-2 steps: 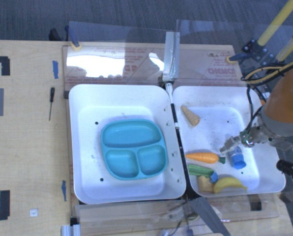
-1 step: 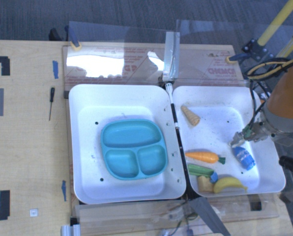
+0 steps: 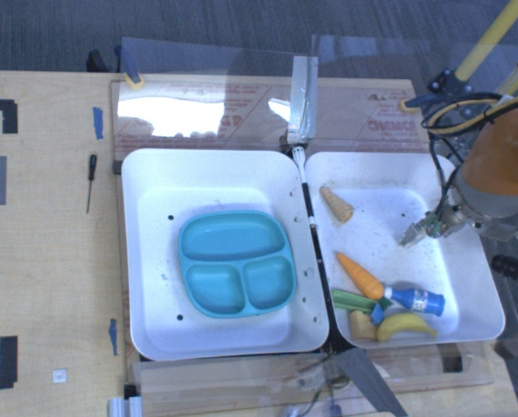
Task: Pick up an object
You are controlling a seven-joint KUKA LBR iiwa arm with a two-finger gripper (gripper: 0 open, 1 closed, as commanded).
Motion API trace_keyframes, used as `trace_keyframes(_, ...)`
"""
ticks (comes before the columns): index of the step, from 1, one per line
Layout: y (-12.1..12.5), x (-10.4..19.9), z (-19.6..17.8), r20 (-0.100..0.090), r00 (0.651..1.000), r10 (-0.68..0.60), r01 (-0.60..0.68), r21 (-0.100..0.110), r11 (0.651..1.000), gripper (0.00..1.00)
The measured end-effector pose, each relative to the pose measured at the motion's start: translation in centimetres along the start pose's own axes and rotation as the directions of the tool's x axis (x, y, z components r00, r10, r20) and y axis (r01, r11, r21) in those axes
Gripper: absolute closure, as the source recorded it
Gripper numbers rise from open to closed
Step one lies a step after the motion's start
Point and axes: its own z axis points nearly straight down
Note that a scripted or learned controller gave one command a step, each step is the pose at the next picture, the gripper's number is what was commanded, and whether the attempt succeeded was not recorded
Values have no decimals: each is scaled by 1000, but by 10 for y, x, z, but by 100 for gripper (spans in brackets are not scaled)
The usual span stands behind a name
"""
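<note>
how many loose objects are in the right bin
6 that I can make out: cone near the top, carrot mid-bin, then green piece, blue bottle, banana and tan piece clustered below; more may be hidden.

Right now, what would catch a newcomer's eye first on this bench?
The blue divided plate in the middle of the left bin stands out most. Next comes the bright cluster at the right bin's near end: an orange carrot, a yellow banana and a blue-and-white bottle. The tool hangs over that bin's right side.
</note>
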Motion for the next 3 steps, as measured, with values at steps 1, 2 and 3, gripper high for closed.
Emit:
trace_keyframes(1,0,0,1,-1,1000,0,0,1,1000,0)
trace_keyframes(2,104,24,-8,-5,997,76,-76,1,997,0)
trace_keyframes(3,20,59,0,-4,999,45,-45,4,999,0)
